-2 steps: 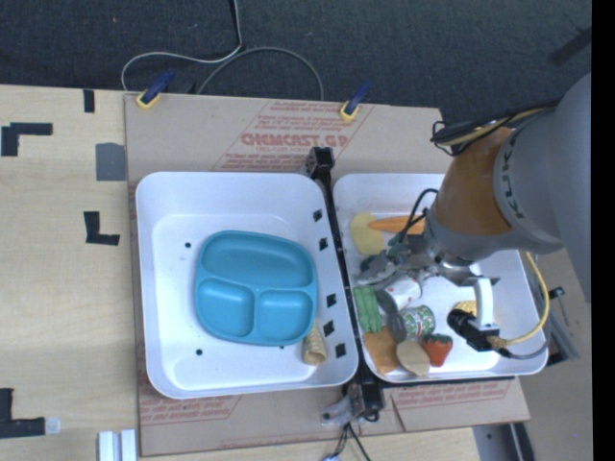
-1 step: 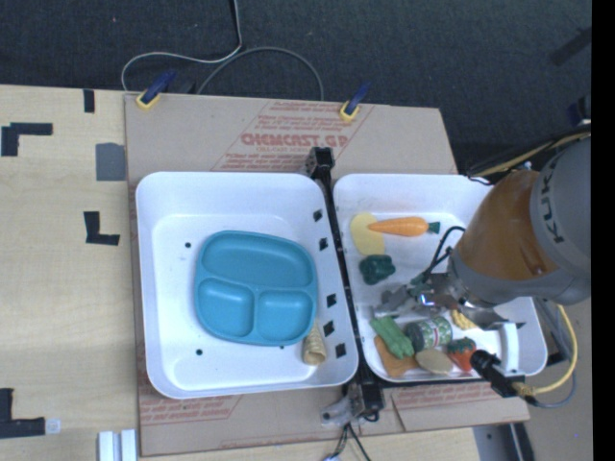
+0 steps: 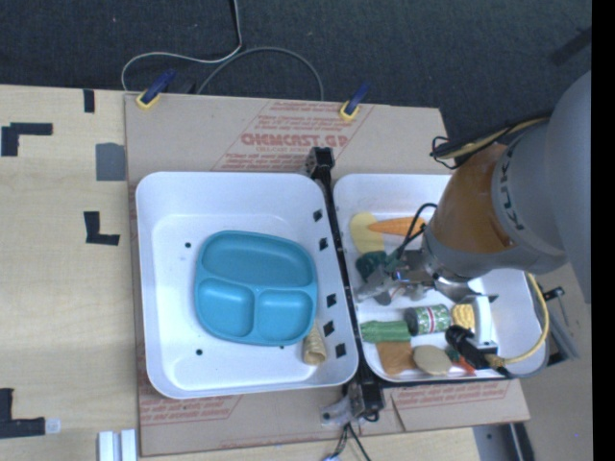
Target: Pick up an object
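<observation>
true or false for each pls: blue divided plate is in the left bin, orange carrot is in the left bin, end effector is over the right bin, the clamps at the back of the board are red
1. The blue divided plate lies in the left bin. True.
2. The orange carrot lies in the left bin. False: it is in the right bin, near its back wall.
3. The end effector is over the right bin. True.
4. The clamps at the back of the board are red. False: the clamps are blue and yellow.
</observation>
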Available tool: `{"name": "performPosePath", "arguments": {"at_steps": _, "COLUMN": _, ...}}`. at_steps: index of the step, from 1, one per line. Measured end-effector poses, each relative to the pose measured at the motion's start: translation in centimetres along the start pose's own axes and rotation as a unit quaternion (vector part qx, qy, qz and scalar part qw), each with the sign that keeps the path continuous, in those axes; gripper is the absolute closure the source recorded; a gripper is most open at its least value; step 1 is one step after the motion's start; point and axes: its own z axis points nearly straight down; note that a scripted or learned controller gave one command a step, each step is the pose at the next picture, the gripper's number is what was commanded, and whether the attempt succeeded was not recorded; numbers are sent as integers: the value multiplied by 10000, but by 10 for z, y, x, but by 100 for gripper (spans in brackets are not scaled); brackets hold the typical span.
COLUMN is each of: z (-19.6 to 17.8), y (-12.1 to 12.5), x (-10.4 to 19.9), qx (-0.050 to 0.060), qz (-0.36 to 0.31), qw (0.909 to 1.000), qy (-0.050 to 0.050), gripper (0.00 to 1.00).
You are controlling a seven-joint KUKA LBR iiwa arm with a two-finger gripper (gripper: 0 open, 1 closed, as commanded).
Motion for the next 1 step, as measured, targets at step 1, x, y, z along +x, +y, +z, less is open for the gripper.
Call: {"name": "performPosePath", "arguments": {"at_steps": 1, "z": 1, "y": 55, "x": -1, "qx": 2, "qz": -5, "qw": 10000, "qy": 14, "gripper": 0}}
